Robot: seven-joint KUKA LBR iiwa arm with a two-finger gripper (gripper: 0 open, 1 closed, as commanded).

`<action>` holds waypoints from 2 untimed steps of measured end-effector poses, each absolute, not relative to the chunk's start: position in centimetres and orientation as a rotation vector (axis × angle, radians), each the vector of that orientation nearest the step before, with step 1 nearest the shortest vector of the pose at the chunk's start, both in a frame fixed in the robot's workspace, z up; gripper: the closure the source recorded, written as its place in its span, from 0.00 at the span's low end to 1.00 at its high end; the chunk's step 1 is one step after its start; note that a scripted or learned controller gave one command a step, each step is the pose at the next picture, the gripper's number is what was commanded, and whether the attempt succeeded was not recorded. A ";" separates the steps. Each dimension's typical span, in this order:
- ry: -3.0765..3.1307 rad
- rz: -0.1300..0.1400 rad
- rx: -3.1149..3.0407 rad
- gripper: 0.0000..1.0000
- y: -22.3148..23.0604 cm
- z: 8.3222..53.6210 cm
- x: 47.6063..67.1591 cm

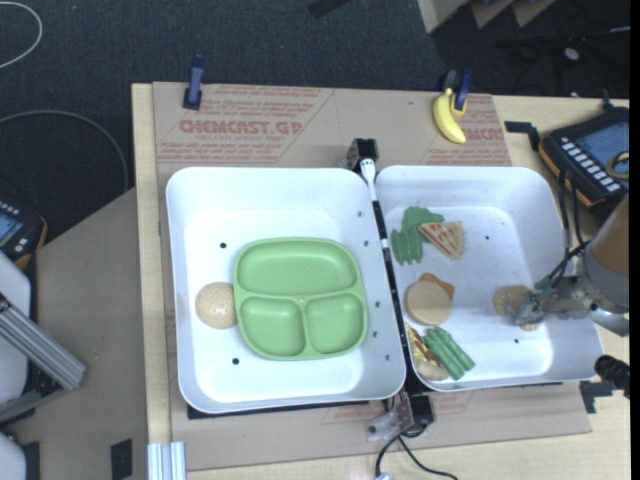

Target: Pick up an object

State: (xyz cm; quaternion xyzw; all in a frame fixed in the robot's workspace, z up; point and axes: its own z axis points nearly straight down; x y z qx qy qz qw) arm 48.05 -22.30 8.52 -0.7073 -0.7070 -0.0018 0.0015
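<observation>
This was a robotics lab: the table (300, 118) was a board taped in printed brown paper, clamped at its far edge, standing on dark carpet (200, 18), with cables (30, 28), aluminium framing (40, 353) and a handheld controller (595, 158) around it.

A banana (449, 118) and two blue clamps (194, 81) sat at the desk's (260, 123) far edge.

One fixed camera looks down at a slant on the bench (300, 118), both white bins (190, 268) mid-frame, from moderate height.
</observation>
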 end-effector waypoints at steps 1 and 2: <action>-2.222 -0.001 -2.214 1.00 -17.1 8.4 47.9; -2.240 -0.015 -2.211 1.00 -5.5 19.1 48.2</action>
